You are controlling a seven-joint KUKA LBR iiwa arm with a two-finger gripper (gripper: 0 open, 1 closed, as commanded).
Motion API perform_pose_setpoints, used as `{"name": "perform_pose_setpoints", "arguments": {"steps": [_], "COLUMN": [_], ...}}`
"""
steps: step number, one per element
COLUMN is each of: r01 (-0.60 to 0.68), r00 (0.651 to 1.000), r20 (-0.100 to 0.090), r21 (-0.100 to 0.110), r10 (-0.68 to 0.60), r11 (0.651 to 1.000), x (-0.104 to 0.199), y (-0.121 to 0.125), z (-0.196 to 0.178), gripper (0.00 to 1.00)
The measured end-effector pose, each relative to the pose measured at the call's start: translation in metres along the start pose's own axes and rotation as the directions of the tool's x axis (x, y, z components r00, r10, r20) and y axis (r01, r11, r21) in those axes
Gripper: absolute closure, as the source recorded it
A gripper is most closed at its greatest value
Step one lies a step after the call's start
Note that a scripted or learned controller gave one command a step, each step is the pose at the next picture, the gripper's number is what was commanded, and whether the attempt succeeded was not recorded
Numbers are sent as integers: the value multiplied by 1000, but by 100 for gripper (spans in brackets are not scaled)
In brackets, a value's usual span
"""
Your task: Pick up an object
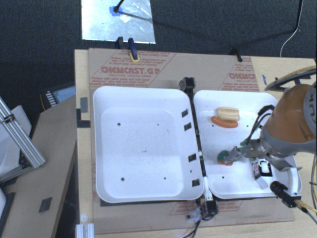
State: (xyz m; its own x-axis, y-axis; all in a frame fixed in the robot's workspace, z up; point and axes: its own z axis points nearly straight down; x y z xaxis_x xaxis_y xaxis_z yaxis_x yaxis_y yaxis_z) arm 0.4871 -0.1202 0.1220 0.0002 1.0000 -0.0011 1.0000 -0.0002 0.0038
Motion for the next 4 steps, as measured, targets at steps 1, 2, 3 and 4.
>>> {"name": "perform_pose_setpoints", "arguments": {"steps": [1, 2, 3, 4], "r01": [1, 13, 11, 9], "r00": [1000, 1000, 1000, 1000], "r20": [-1, -4, -3, -3], "r21": [-2, -4, -6, -11], "r10": [-1, -13, -11, -9], "r11": [1000, 1000, 1000, 1000], "x": [1, 81, 140, 169], "y": [1, 18, 42, 66], "z": [-9, -66, -140, -247], "gripper": [100, 100, 100, 100]}}
